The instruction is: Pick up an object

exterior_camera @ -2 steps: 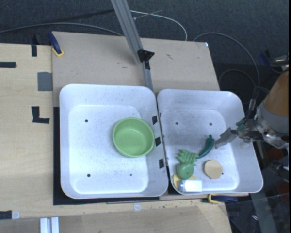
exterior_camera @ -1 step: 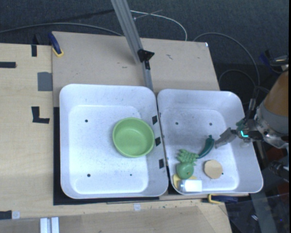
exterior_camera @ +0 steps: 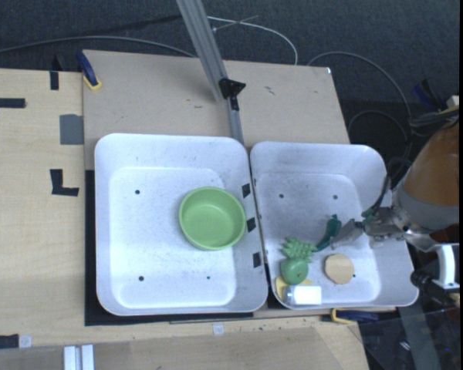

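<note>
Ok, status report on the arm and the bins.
Gripper low in right bin, by teal object. Nothing seen held. Green toy, tan disc close by.

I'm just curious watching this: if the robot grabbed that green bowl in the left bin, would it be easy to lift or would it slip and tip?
The green bowl looks like thin plastic, so probably light. Its smooth, rounded rim may slip from a two-finger gripper unless one wall is pinched. It sits upright on a wide base in the left bin, so a nudge would likely slide rather than tip it.
</note>
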`<state>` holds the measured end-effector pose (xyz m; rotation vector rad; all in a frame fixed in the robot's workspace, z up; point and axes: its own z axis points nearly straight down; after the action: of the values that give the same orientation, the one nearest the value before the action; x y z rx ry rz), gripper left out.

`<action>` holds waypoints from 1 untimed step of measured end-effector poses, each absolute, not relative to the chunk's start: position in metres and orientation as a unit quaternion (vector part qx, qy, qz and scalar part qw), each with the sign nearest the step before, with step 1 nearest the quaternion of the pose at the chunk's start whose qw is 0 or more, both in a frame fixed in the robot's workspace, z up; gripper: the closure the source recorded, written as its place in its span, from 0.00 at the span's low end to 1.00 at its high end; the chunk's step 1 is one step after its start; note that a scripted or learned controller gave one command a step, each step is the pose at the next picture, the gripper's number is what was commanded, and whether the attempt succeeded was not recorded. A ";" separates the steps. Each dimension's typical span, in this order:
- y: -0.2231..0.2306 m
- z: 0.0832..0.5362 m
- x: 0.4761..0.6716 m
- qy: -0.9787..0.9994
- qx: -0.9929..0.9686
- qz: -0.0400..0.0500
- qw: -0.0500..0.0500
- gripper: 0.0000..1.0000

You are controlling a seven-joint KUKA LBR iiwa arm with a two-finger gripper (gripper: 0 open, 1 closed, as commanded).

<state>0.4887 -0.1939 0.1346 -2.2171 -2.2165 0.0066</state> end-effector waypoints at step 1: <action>-0.194 0.088 0.489 -0.707 -0.707 0.001 0.000 0.00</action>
<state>0.4889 -0.1938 0.0879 -2.2212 -2.2230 0.0021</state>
